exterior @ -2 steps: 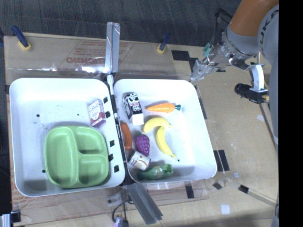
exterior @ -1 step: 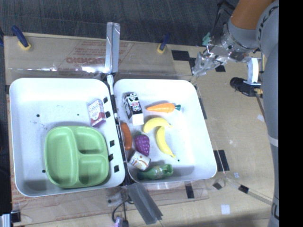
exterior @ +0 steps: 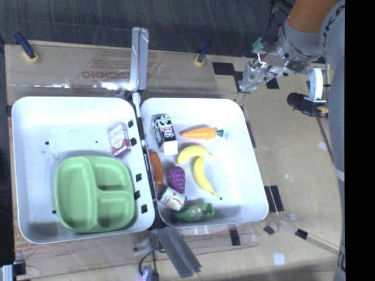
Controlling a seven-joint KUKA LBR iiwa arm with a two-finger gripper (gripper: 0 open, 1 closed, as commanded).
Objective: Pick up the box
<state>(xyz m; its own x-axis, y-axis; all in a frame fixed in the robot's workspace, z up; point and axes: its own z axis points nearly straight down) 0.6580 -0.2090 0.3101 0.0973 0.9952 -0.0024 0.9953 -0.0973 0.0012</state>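
Ideally the gripper (exterior: 251,78), jaws unreadable from here, should travel left from beyond the right bin (exterior: 249,151) and descend squarely over the box (exterior: 119,139) beside the green plate (exterior: 94,193).

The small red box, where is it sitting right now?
In the camera view the small red box lies in the left bin, near the divider between the bins, just above the green compartment plate.
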